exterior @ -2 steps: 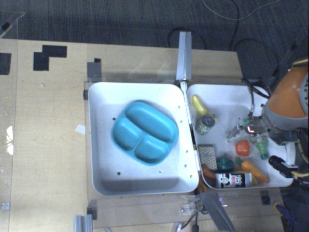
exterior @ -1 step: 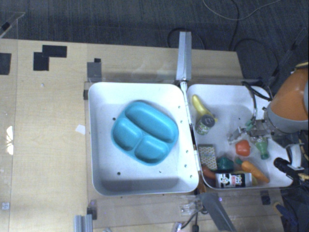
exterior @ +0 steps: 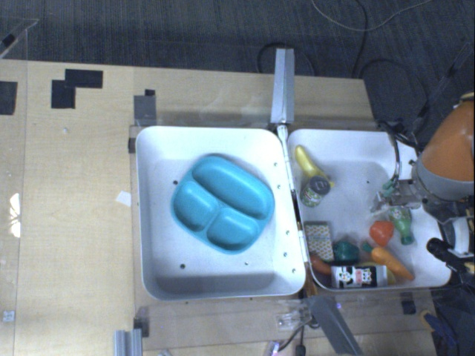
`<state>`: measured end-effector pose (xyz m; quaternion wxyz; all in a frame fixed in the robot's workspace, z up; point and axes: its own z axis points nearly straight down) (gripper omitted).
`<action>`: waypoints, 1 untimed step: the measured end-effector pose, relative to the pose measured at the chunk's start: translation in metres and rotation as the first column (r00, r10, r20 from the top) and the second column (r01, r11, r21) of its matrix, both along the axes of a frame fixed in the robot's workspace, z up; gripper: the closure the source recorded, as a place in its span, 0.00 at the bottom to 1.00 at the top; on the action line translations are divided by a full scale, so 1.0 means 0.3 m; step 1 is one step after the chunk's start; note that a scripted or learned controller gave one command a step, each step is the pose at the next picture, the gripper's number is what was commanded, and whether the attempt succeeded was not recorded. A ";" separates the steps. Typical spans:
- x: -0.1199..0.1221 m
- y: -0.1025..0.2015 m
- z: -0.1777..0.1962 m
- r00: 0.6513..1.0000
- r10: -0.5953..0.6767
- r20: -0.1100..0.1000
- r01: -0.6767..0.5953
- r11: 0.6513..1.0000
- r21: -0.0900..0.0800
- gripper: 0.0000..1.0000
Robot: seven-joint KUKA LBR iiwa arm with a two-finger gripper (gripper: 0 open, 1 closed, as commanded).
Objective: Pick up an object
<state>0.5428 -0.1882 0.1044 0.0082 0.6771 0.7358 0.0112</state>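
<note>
The right bin (exterior: 349, 150) holds several small objects. A yellow banana-shaped piece (exterior: 308, 162) lies near its left wall, with a round can (exterior: 315, 190) just below it. Along the front wall lie a patterned pad (exterior: 318, 234), a teal object (exterior: 345, 251), a red ball (exterior: 381, 232), an orange carrot (exterior: 392, 264), a green bottle (exterior: 403, 225) and a black-and-white box (exterior: 358, 276). My gripper (exterior: 391, 196) hangs at the bin's right side, just above the green bottle and the red ball. Nothing shows in its grasp.
The left bin (exterior: 152, 221) holds a blue divided plate (exterior: 223, 202). A metal post (exterior: 283, 87) stands behind the wall between the bins. The arm's orange band (exterior: 453, 150) overhangs the right bin's right rim. Cables trail over the dark floor at the back.
</note>
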 end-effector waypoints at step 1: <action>0.005 0.028 -0.002 1.000 0.010 -0.004 -0.010 1.000 0.013 0.00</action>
